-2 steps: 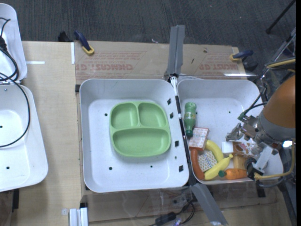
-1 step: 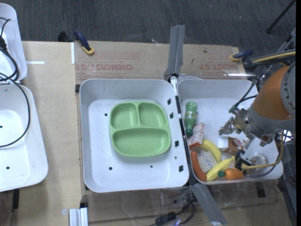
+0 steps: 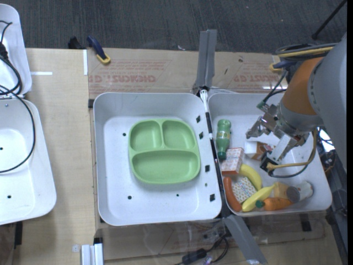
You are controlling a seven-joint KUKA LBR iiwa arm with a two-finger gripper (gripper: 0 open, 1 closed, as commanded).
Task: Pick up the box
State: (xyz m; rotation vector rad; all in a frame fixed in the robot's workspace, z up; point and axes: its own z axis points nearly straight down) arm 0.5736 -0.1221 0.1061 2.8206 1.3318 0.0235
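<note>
In the right bin [image 3: 320, 175], right of centre in the frame, the gripper [image 3: 263, 142] hangs low over the clutter, just right of the small box [image 3: 233, 160] with its reddish printed face. The box lies near the bin's left wall, below the green bottle [image 3: 222, 137] and just above a yellow banana [image 3: 251, 175]. Whether the gripper is open or closed I cannot tell, and nothing is plainly caught in it. A white and red object sits directly under the tool, partly hidden. The left bin [image 3: 110, 164] carries a green divided plate [image 3: 164, 150]. This looks like the approach step, the grasp not yet made. The next move likely calls for shifting left to centre over the box, then descending without nudging the bottle or banana.
</note>
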